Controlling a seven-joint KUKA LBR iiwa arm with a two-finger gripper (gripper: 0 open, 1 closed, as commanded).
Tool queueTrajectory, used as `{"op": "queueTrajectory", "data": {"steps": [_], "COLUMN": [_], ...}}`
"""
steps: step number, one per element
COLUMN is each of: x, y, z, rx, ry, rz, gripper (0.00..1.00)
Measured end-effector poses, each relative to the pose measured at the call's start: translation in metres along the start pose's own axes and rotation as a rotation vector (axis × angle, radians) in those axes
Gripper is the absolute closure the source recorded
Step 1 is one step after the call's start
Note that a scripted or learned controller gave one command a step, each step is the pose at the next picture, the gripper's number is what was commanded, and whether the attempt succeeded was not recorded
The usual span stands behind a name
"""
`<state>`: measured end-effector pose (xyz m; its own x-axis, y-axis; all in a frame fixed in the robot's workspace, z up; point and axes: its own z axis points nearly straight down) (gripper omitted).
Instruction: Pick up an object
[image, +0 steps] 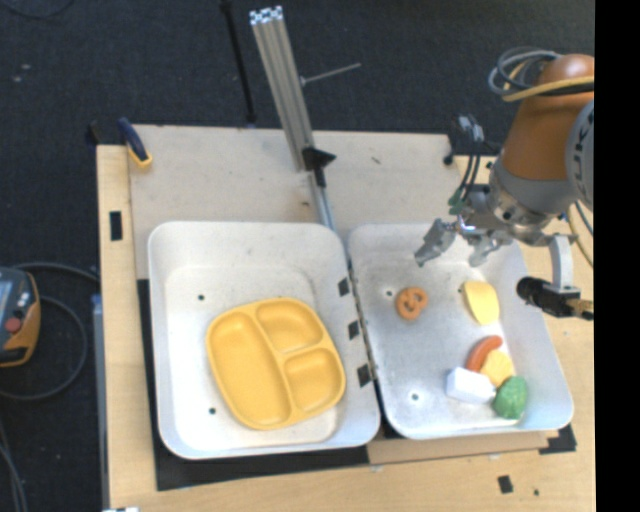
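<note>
Arm: the grey arm with its orange band (545, 120) reaches in from the right, over the far end of the right bin.
Gripper: the gripper (460, 245) hangs above the far part of the right bin, its two fingers spread apart with nothing between them.
Right bin: the right bin (400, 265) holds all the loose pieces.
Pretzel: a small orange-brown pretzel shape (410, 302) lies near the bin's middle, nearer the camera than the gripper and apart from it.
Yellow piece: a pale yellow piece (481, 301) lies right of the pretzel.
Near-right cluster: a red piece (483, 350), a yellow block (498, 368), a white block (467, 385) and a green lump (511, 398) sit close together in the near right corner.
Left bin: the left bin (190, 250) holds a yellow divided tray (275, 362), lying flat in its near half.
Bench: a metal post (285, 90) rises from the far side of the bench, between the bins.
</note>
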<state>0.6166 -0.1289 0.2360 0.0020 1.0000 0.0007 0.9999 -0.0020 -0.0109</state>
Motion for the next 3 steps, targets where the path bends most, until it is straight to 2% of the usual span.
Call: {"op": "queueTrajectory", "data": {"steps": [1,2,3], "x": [0.000,-0.005,0.002], "y": [0.002,0.012,0.006], "z": [-0.007,0.044,0.099], "rx": [-0.012,-0.009,-0.009], "ry": [-0.001,-0.003,-0.002], "rz": [-0.002,-0.001,0.000], "gripper": [0.00,0.00,0.00]}}
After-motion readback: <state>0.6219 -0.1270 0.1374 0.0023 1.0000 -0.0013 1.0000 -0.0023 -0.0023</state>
